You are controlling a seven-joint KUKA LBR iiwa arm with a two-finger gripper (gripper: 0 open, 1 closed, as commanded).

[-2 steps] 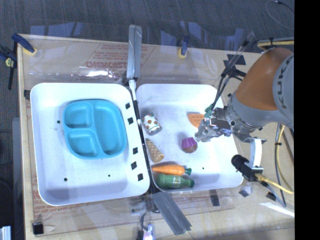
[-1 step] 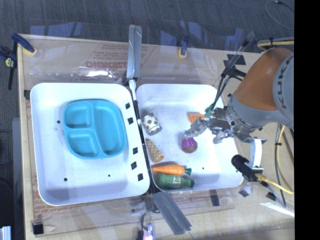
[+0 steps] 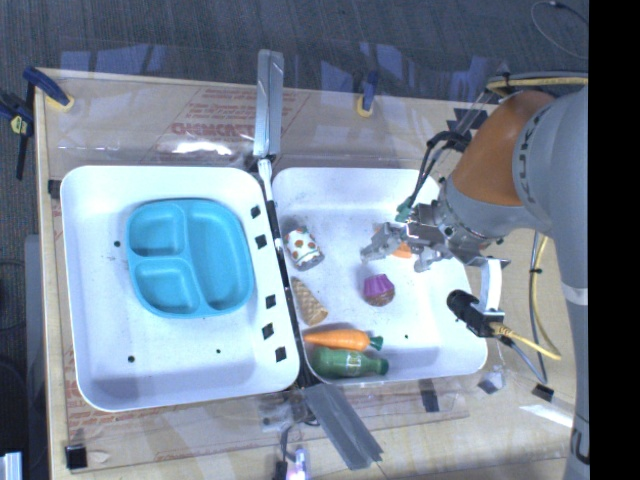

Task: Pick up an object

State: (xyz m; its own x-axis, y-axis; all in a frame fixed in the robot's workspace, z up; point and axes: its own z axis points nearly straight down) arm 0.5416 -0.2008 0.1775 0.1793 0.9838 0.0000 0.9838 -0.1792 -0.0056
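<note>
End effector [image 3: 400, 245] hangs low in the right white bin [image 3: 345, 190]; grip state indeterminate. Nearest candidate, a small purple rounded plastic toy [image 3: 378, 289], lies just beside it, toward the table's near edge.

A single fixed camera looks down from above the bench [image 3: 120, 438] at a slant, far enough back to take in both white bins, the left bin [image 3: 90, 298] and the right bin [image 3: 330, 193], with dark floor beyond the far edge. The arm [image 3: 540, 158] enters from the picture's right, its gripper [image 3: 400, 243] over the right bin; the left bin lies well beyond it.
</note>
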